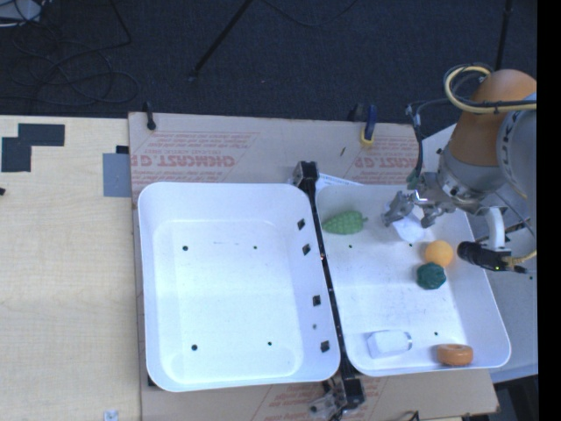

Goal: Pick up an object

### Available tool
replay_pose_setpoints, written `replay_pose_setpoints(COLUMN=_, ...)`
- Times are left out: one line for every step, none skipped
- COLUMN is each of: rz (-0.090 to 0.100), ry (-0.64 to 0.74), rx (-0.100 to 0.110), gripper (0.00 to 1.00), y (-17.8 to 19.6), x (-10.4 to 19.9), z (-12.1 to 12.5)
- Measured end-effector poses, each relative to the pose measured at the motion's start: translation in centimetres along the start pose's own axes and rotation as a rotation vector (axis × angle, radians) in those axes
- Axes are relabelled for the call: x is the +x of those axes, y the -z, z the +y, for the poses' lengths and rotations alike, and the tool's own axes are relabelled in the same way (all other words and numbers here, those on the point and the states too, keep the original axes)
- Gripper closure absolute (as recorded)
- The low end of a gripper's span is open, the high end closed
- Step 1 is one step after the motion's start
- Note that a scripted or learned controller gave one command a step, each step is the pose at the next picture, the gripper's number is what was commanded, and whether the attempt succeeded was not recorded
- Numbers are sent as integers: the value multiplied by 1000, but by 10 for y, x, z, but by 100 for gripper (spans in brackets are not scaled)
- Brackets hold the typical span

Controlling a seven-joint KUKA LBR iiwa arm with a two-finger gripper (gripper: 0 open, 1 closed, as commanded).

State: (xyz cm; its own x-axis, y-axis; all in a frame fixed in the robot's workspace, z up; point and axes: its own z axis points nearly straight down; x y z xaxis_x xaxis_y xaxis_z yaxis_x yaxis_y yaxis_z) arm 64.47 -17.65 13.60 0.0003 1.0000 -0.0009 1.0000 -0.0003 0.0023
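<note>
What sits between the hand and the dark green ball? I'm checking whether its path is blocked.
In the camera view, the orange ball lies between the hand and the dark green ball, touching or nearly touching the latter.

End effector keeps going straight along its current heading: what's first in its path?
Probably the green lumpy object, since the end effector points left across the right bin. Depth is unclear; it may meet the bin floor first.

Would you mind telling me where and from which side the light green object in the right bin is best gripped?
Probably across its narrow middle, coming straight down: the light green object lies flat and elongated, left to right, with bare bin floor on both long sides. The end effector sits to its right.
</note>
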Motion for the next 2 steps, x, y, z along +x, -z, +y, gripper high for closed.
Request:
replay_pose_setpoints(rz=2, ry=3, rx=8, gripper=100, y=-39, x=34, z=-2)
replay_pose_setpoints(rz=-5, ry=-1, rx=-12, gripper=100, y=104, x=1, z=2)
